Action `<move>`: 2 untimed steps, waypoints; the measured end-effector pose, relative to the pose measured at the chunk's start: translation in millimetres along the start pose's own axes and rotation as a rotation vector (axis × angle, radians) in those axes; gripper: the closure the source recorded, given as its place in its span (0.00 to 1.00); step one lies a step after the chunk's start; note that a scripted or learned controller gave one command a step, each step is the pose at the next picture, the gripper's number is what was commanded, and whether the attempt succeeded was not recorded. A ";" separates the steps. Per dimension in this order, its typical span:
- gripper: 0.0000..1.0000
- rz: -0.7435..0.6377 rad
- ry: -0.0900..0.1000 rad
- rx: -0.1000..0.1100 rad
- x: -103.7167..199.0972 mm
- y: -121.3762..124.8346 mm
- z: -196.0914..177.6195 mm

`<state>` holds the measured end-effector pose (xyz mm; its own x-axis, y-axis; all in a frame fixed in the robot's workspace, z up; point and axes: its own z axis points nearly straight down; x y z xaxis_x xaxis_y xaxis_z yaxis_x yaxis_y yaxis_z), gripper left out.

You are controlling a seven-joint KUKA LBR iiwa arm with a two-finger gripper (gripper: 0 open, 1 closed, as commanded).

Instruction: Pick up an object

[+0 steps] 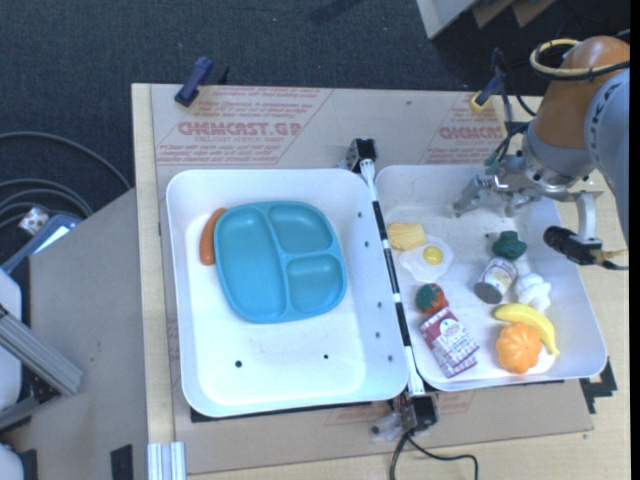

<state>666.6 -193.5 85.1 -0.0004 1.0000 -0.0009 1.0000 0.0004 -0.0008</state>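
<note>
The arm [580, 98] is grey with an orange band, black cables and a metallic claw [497, 193].

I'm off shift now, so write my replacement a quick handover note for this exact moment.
Gripper: above the far end of the right bin, nothing visibly held.
Right bin holds the banana, orange fruit, fried egg, red carton and can.
Left bin: blue divided tray.
Done: no pick yet. Left: grasp and lift one object.
</note>
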 end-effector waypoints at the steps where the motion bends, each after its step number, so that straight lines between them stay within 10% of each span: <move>1: 0.00 0.000 0.000 0.001 1.6 -0.1 -0.1; 2: 0.00 0.000 0.000 0.001 1.2 -0.1 0.0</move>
<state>666.5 -192.3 85.2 -0.0002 1.0000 -0.0007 1.0000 0.0002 -0.0013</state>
